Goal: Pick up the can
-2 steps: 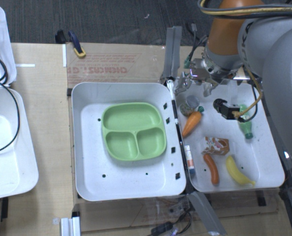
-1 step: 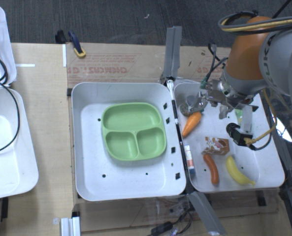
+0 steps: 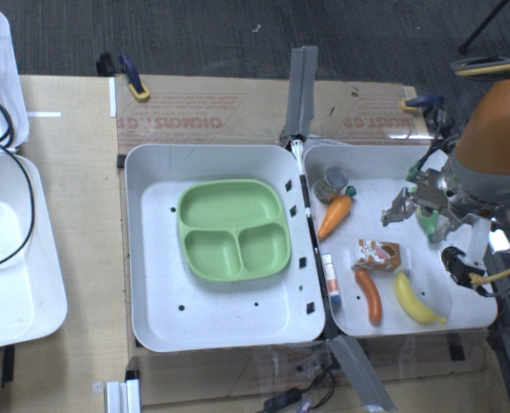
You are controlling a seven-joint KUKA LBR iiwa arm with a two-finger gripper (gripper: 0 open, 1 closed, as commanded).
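The gripper (image 3: 415,203) is seen low over the right bin (image 3: 384,318) — finger state cannot be told; the can (image 3: 334,181) lies well apart, beside the carrot (image 3: 335,215).

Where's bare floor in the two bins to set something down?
Left white bin: bare strip around the green divided plate, widest along the near wall. Right white bin: crowded; grey can, orange carrot, brown packet, red sausage, yellow banana.
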